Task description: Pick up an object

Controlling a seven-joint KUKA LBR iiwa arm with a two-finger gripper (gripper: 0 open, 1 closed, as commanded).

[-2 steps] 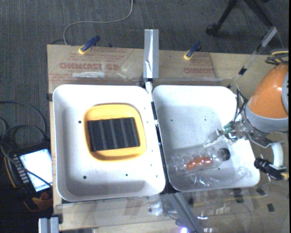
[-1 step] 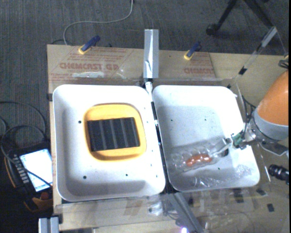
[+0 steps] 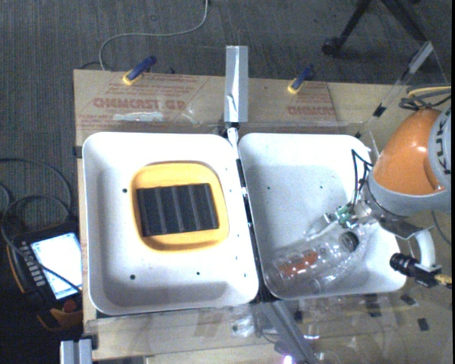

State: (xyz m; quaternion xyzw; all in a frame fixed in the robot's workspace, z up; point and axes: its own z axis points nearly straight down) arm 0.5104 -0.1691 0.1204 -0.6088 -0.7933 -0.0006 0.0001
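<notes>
The arm comes in from the right, its orange band above the right bin. The hand sits low in that bin's near right part; whether it is open or closed cannot be told.

Just below and to the left of the hand, touching or nearly touching it, lies a clear plastic bottle on its side, with a reddish label whose writing is too blurred to read. Its dark cap end points toward the hand.

Well to the left of the hand, in the left bin, a yellow tray with a dark ribbed insert lies flat.

Beyond the bins, the cardboard sheet on the worktop carries red print reading roughly "CHEMCAST GP". Two blue-and-yellow clamps grip its far edge.
</notes>
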